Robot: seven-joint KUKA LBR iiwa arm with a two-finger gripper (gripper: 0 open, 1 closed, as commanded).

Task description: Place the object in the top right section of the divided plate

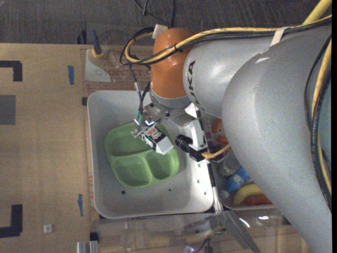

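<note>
A green divided plate (139, 159) lies in the left white bin (158, 204), with one long section on its left side and two smaller ones on the right. My gripper (143, 126) hangs over the plate's upper rim, under the arm's orange band. Right by it, over the plate's upper right part, is a small black, white and red thing (154, 136). Whether this is a held object or part of the tool is unclear. The arm hides the plate's top right edge.
The right bin (224, 196) is mostly covered by the arm and holds several items, among them a yellow banana-like piece (247, 192), a blue item (238, 176) and an orange one (217, 126). Cables (152, 4) trail above the bins. Tan bench lies to the left.
</note>
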